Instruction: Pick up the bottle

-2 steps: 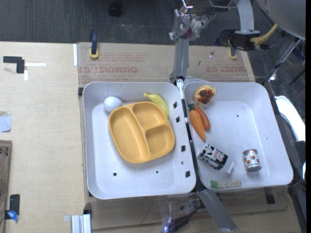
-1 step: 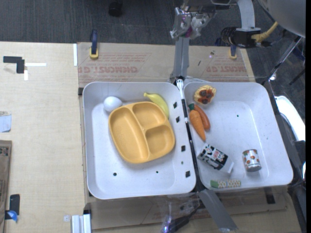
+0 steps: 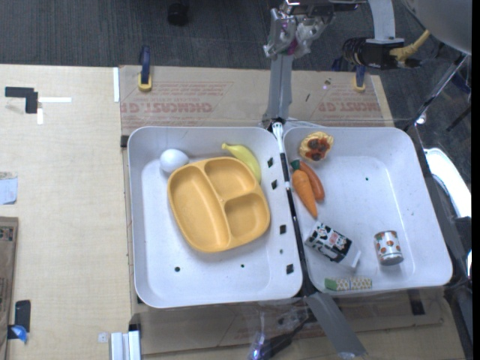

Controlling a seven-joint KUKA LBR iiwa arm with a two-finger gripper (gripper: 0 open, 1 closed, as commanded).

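Note:
A small bottle with a black-and-white cow pattern lies on its side in the right bin, near the front left. What looks like its white cap points to the front right. My gripper hangs high beyond the far edge of the bins, above the cardboard backing and roughly in line with the divider between the bins. It is far from the bottle and carries nothing that I can see.
The right bin also holds two carrots, a pastry with dark berries, a small can and a flat strip at the front. In the left bin are a yellow divided plate, a banana and a white ball.

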